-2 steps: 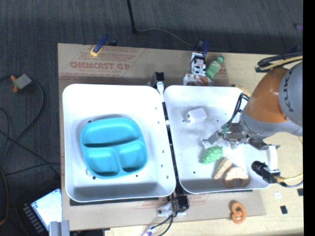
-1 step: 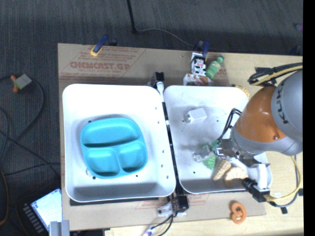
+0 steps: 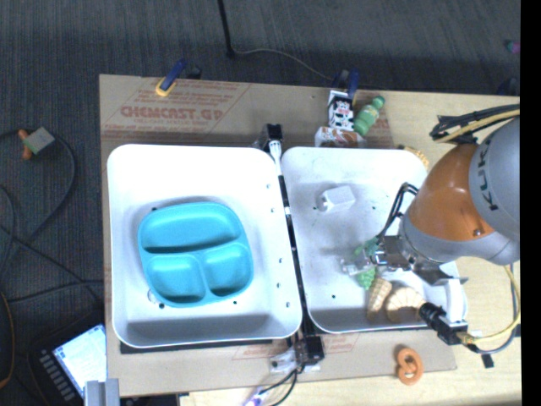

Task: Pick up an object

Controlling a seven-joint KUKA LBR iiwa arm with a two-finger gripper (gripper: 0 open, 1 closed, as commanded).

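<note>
The gripper (image 3: 374,260) was low in the right bin (image 3: 314,304), over a green item (image 3: 365,254) that lay just under and left of it, and if it was spread or pressed together I cannot tell. A tan cone (image 3: 379,293) and a brown piece (image 3: 404,301) lay just below it, crowding the near wall. A white block (image 3: 337,199) sat well apart toward the far side, and a blue tray (image 3: 195,251) lay in the left bin (image 3: 127,227).
</note>
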